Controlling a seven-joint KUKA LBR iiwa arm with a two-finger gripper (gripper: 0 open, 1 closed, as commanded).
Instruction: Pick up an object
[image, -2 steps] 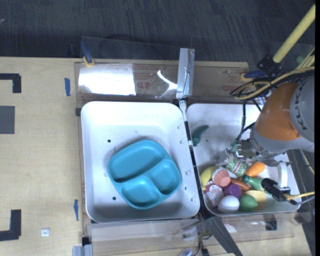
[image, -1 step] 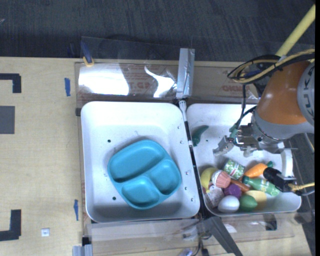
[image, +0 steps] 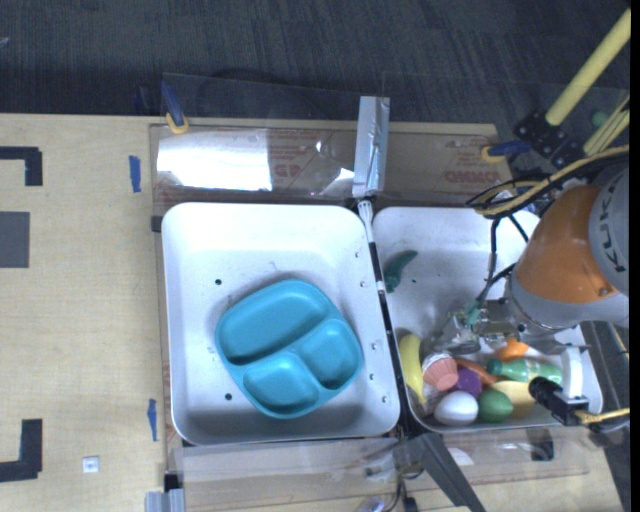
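I am seeing the grey arm with the orange band (image: 565, 255) reaching in over the right edge of the right shallow white bin (image: 440, 235). Its two-finger gripper (image: 478, 322) is hanging low above that bin's near half; I cannot tell its opening. The objects are lying heaped along the right bin's near edge: a yellow plastic banana (image: 410, 364), a pink round piece (image: 440, 372), a white egg (image: 457, 407), a purple piece (image: 468, 380) and a green egg-shaped piece (image: 496, 404). A small dark green piece (image: 399, 264) is lying near the bin's far left corner. A blue three-compartment plastic tray (image: 288, 346) is resting in the left white bin (image: 200, 300).
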